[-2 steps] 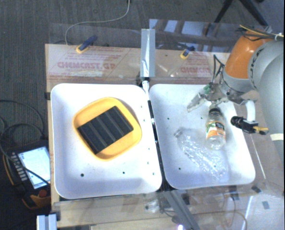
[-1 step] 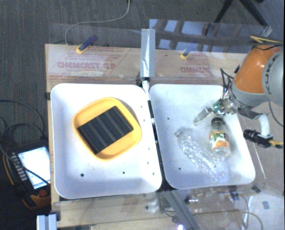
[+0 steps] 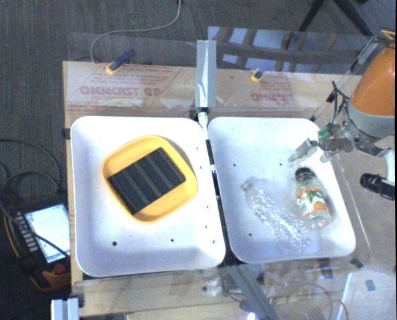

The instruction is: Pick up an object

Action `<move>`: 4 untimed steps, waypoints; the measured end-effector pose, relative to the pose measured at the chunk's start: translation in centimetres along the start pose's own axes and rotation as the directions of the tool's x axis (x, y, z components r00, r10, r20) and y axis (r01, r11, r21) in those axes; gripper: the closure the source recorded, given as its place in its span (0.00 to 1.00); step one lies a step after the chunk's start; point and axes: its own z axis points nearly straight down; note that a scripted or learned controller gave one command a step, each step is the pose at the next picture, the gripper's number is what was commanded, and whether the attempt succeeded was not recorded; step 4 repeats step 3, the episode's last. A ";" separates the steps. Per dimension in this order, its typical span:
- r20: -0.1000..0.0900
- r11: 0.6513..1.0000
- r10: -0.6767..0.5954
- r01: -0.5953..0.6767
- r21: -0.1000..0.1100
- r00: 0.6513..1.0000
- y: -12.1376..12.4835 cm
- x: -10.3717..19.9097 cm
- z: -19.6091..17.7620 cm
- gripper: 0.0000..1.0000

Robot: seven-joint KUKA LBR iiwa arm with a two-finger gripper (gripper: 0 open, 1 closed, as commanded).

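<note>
A: When looking down at the worktop (image 3: 151,89), what to note first?

B: Two white bins side by side, touching along the middle seam. Left bin (image 3: 85,199) on one side, right bin (image 3: 238,145) on the other.

A: And inside the left bin?

B: Holds a yellow dish (image 3: 118,162), turned at a slant. Carries a black ribbed slab (image 3: 147,179) lying flat in its hollow.

A: Anything to pick from the right bin?

B: Yes, a small bottle (image 3: 310,199) with a dark cap and an orange label. Lies on its side near the bin's right wall, cap pointing toward the far edge. Just beside it on the left, a clear crumpled plastic piece (image 3: 275,212), stretched slantwise toward the near right corner. Hard to tell whether touching the bottle or only close.

A: Where to find the arm (image 3: 375,85)?

B: Comes in from the right, orange band showing at the frame's edge. End effector (image 3: 303,151) over the far right part of the right bin, above the bottle's cap end and apart from it.

A: Wide, narrow, or holding something?

B: Cannot tell how wide; too small and blurred at that angle. Nothing seen gripped in it.

A: Anything off the worktop?

B: A lit screen device (image 3: 41,229) among cables on the floor at the left.
</note>
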 end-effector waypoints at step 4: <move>-0.001 0.981 -0.194 0.194 0.000 0.981 -1.7 10.1 -4.8 1.00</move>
